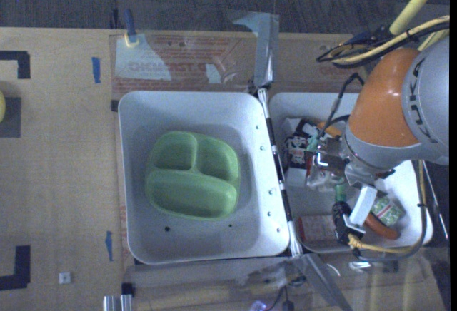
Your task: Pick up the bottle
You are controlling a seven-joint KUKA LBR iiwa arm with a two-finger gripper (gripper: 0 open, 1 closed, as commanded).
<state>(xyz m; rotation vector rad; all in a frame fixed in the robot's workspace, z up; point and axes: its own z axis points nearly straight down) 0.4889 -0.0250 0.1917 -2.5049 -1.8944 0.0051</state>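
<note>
My gripper (319, 163) hangs low over the middle of the right bin (421, 192), under the grey and orange wrist. The arm hides much of that bin. A small green piece (340, 192) pokes out just below the gripper; it may be part of the bottle, but I cannot tell. A black and white item (296, 148) lies just left of the gripper, close to it. Nothing shows clearly between the gripper's parts.
The left bin (136, 181) holds a green divided plate (193, 174). The right bin also has a reddish-brown flat box (318, 227) at the front, a green and white packet (389, 211) and an orange item (383, 230). Yellow cables (371, 46) run behind the arm.
</note>
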